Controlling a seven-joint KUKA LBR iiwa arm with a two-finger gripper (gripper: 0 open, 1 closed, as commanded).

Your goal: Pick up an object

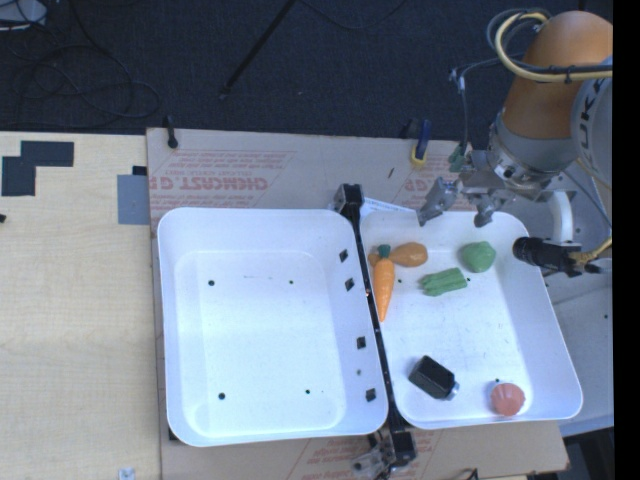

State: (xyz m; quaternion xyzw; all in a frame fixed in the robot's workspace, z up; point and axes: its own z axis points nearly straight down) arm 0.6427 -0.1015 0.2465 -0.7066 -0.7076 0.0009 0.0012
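Observation:
My gripper (460, 210) hangs above the far edge of the right bin (560, 368), its two grey fingers spread apart with nothing between them. Below it in that bin lie an orange carrot (382, 286), an orange lump (409, 255), a long green piece (443, 282) and a round green piece (478, 257). Nearer the front sit a black block (433, 377) and a pink ball (507, 399). The round green piece is closest to the fingers, just below and to their right.
The left bin (170, 298) stands beside the right one, joined by a black divider (362, 298). Cardboard (250, 173) lies under both bins. A black cylinder (545, 254) juts in at the right bin's right rim.

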